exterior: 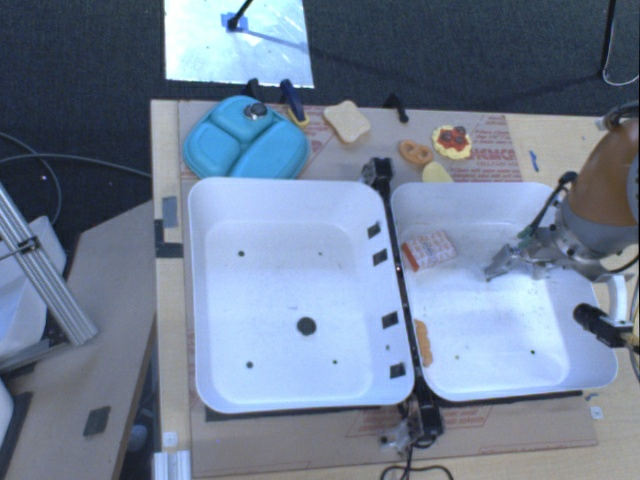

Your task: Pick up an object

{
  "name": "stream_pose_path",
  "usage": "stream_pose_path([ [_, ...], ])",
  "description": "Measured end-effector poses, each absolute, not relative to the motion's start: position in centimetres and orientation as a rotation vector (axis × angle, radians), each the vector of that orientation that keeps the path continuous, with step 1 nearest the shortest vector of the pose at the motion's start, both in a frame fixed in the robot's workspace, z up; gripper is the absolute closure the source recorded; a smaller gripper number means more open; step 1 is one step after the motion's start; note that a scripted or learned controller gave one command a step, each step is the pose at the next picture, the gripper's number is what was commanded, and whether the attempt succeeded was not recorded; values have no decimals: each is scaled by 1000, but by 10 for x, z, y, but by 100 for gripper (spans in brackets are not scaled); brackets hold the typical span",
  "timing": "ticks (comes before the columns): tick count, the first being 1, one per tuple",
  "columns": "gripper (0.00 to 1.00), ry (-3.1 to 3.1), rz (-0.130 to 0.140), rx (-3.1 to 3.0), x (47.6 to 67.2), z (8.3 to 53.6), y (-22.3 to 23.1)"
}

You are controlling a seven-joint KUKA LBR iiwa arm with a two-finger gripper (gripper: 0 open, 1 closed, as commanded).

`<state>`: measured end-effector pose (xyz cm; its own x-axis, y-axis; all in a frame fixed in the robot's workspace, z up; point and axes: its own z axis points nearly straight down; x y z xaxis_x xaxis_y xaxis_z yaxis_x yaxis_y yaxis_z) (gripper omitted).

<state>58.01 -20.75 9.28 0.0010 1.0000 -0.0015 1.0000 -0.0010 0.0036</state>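
Observation:
In the right bin [560, 368], a small red-and-white packet [428, 250] lies near the far left corner. A thin orange-brown piece [423, 342] rests against that bin's left wall, nearer the front. My gripper [497, 267] hangs low over the right bin's middle, pointing left, a short way right of the packet and apart from it. Nothing shows between its tips. A small dark round object [306, 325] sits on the floor of the left bin [220, 268].
Behind the bins on the bench lie a blue divided plate [245, 140], a toast slice [347, 121], an orange ring-shaped toy [415, 151], a round red-topped toy [452, 141] and a yellow piece [436, 173]. Black clips [384, 258] line the seam between the bins.

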Motion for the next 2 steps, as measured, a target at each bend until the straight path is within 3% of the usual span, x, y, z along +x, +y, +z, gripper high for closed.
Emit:
stream_pose_path([
  [1,100,2215,6,2211,584,104,-208],
  [2,100,2207,14,2210,490,90,-181],
])
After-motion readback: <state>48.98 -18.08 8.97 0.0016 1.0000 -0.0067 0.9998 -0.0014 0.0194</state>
